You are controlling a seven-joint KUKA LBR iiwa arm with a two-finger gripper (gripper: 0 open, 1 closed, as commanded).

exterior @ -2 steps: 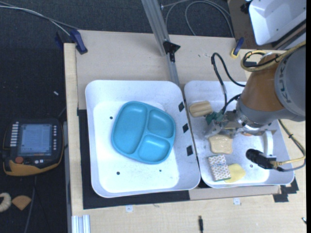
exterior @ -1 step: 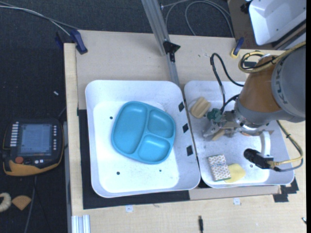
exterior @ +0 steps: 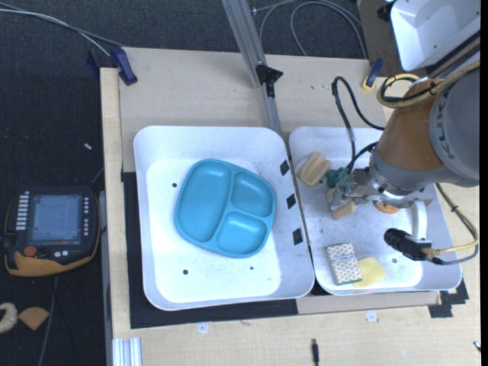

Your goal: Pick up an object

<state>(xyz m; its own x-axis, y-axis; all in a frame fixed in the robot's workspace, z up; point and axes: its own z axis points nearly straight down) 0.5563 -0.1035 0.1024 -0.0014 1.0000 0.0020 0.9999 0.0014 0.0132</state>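
My gripper [exterior: 341,194] is low in the right bin [exterior: 404,280], near its left middle, with the grey arm and its orange band [exterior: 404,132] above it. A small tan block [exterior: 341,207] lies right at the gripper's tip, and a small green thing [exterior: 335,178] sits just beyond it. A tan, roll-like object [exterior: 313,168] rests at the bin's left wall. A patterned rectangular pad [exterior: 343,263] and a yellow object [exterior: 370,272] lie near the front edge. Whether the tan block is held is hidden by the wrist.
The left bin [exterior: 164,280] holds a blue divided plate [exterior: 225,207] in its middle. A metal pole [exterior: 255,52] slants down to the gap between the bins. A pendant with a screen [exterior: 52,227] lies on the floor at the left.
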